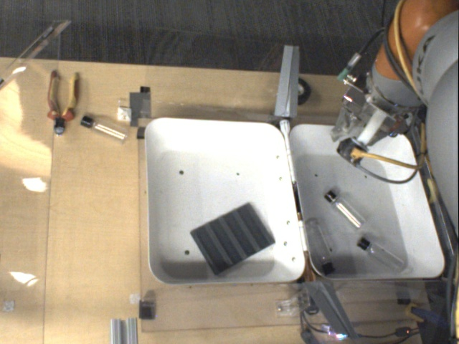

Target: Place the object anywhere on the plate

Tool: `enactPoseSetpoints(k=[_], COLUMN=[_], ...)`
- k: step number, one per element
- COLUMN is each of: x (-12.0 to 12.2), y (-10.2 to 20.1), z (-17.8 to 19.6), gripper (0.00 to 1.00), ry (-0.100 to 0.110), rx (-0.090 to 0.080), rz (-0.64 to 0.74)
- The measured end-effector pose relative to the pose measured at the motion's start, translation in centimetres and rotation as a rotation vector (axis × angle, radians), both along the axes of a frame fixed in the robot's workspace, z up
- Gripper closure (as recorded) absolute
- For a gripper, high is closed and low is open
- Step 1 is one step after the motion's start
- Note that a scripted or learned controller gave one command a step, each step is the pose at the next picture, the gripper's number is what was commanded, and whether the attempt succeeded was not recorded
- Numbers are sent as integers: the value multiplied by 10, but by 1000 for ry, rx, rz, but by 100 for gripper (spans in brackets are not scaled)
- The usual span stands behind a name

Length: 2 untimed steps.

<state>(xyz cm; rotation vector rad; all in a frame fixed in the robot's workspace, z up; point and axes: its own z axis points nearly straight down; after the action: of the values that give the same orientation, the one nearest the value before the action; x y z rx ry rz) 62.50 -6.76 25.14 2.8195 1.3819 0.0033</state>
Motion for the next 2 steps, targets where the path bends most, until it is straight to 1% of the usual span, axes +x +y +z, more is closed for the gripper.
enactPoseSetpoints(k=[1,2], x=[43,43], y=[45,114], z=[-28,-47], gripper=[100,100], ry=[3,4], rx=[-1,0], rz=[80,-190])
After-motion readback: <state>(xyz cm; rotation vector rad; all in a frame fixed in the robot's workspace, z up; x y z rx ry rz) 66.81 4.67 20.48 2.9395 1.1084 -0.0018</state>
